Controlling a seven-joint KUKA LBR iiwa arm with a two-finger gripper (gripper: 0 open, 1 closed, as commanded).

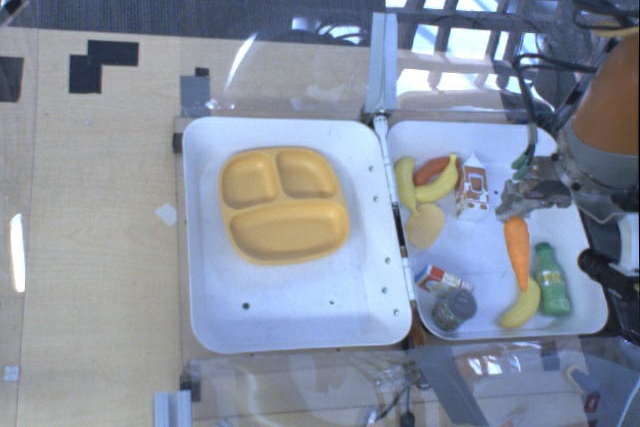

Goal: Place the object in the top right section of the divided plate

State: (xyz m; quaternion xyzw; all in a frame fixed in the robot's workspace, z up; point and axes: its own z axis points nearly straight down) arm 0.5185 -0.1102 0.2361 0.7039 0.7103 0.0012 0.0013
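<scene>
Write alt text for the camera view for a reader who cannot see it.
A yellow divided plate sits with nothing in it in the left white bin, while the gripper hangs over the right white bin. That bin holds toy food: a carrot, two bananas, a green bottle and small packages.

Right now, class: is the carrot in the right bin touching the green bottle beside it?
Apart. The camera view shows a strip of white bin floor between the carrot and the green bottle; the carrot's tip instead meets the banana below.
</scene>
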